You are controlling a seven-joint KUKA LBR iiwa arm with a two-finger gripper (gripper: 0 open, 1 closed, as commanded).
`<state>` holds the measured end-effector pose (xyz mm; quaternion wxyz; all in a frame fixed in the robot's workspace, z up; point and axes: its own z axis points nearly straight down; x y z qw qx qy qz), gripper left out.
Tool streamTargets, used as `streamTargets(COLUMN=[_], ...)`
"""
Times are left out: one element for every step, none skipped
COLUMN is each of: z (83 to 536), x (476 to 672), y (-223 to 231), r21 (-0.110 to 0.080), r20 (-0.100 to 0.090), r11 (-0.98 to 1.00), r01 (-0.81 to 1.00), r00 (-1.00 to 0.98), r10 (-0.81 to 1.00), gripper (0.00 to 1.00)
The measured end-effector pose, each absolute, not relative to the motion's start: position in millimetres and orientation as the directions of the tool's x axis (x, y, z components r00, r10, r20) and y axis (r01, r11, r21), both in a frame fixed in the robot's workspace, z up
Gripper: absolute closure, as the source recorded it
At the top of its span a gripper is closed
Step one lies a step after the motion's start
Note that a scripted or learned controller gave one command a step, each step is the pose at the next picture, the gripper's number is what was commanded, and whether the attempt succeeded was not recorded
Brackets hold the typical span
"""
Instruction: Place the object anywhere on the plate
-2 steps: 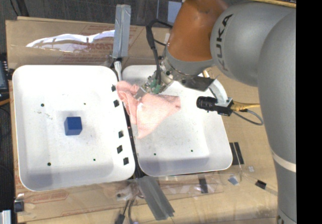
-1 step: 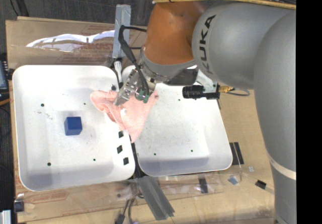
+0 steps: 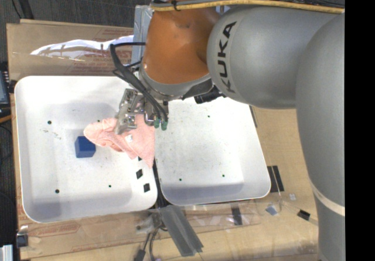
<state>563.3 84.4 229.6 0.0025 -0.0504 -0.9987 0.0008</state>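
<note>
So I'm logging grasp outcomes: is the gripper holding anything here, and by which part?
Cannot be told. The gripper sits on the upper right part of the pink cloth in the left bin; no hold is visible.

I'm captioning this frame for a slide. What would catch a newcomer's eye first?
The big grey arm with its orange band fills the upper right. Its gripper sits over a pink cloth at the left bin's right side. A small blue block lies just left of the cloth.
</note>
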Motion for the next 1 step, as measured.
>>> streamTargets(z=[230.0], x=[563.5], y=[84.3], r21=[-0.002], r20=[0.004], r11=[0.995], r01=[0.101], r00=[-0.995], r10=[0.101], gripper=[0.00])
